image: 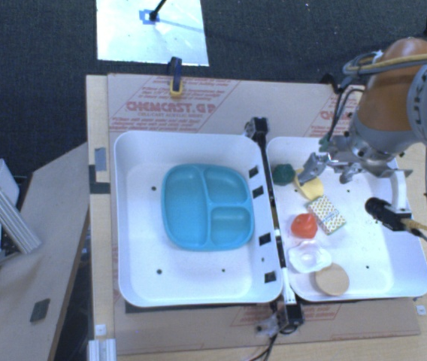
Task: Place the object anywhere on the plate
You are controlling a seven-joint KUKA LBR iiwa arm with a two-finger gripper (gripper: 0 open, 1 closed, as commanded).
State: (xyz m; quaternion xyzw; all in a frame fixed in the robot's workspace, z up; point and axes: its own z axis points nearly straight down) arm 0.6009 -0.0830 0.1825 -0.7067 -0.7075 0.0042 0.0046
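Two bins w/ the blue plate [204, 206] in the left one. Gripper [313, 167] is low over the right bin; fingers look apart (hard to be sure), tips touching the yellow block [310, 187], which lies just below-left. Arm comes in from upper right, wrist tilted toward the divider.

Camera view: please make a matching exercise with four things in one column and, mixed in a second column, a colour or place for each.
Things:
1. plate
2. round ball
3. tomato-like object
4. flat disc

Descriptions:
A. tan, near the right bin's front edge
B. blue, in the left bin
C. red, middle of the right bin
D. dark green, by the divider between the bins

Pairs: 1-B, 2-D, 3-C, 4-A
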